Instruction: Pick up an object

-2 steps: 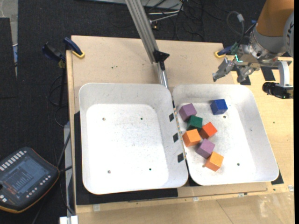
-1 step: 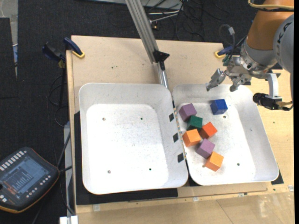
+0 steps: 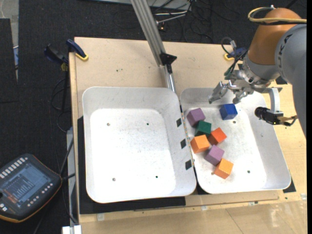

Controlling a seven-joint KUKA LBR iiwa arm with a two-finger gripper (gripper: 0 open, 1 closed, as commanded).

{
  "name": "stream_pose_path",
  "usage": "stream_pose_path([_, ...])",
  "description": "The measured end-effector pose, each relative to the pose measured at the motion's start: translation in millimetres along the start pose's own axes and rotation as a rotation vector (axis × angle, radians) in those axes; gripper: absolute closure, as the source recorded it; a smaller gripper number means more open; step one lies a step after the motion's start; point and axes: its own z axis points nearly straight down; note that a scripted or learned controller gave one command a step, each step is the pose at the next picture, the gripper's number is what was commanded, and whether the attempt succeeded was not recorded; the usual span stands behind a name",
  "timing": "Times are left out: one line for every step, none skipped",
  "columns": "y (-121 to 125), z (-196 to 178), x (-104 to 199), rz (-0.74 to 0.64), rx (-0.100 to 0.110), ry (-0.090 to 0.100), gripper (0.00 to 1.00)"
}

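The blue cube [image 3: 228,111] sits near the right bin's [image 3: 273,169] far edge, apart from the other blocks. The gripper [image 3: 225,97] hovers just above it, fingers spread wide, empty. Best descend straight, straddling opposite faces before closing.

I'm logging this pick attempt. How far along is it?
Done: the arm has reached over the right bin, with the gripper above the blue cube. In hand: nothing; its open fingers hold no cube. Left: closing on a cube and lifting it. All seven cubes, including the purple one and the green one, rest on the bin floor.
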Motion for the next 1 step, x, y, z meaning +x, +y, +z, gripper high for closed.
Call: stream_pose_path([7.3,37.1,-7.3,0.001,-0.016,-0.004,0.00])
